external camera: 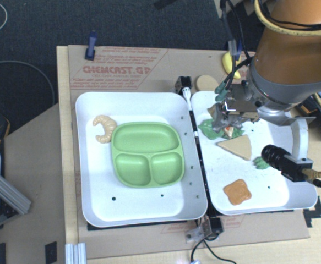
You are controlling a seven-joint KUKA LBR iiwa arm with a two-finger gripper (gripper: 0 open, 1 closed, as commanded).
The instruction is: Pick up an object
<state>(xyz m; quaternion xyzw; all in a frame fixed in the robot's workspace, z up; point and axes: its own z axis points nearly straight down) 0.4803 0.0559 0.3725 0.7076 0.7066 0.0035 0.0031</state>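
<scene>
So the big grey arm with the orange band (292,54) is reached down into the right shallow white bin (270,203). Its gripper (226,120) is planted on a green leafy plastic piece (208,128) near that bin's far left side. Whether it's spread or pinched shut can't be told from this angle, so no hold should be assumed.

That leaf is probably what's being gone for. For a clean pick, the close should be centred on the leaf's thickest part and the bin wall just beside it avoided. The lift is best taken straight up and slowly, since a flat floppy thing is easily dropped.

Containers: the left shallow white bin (94,202) is mostly taken up by a green three-section plate (147,153), with a pale curled croissant toy (105,128) laid against its far left corner. In the right bin, a tan triangular wedge (236,146) is found just beside the leaf. An orange-brown lumpy biscuit-like piece (237,192) is set nearer the front, and a small green scrap (260,163) lies near the wedge.
</scene>
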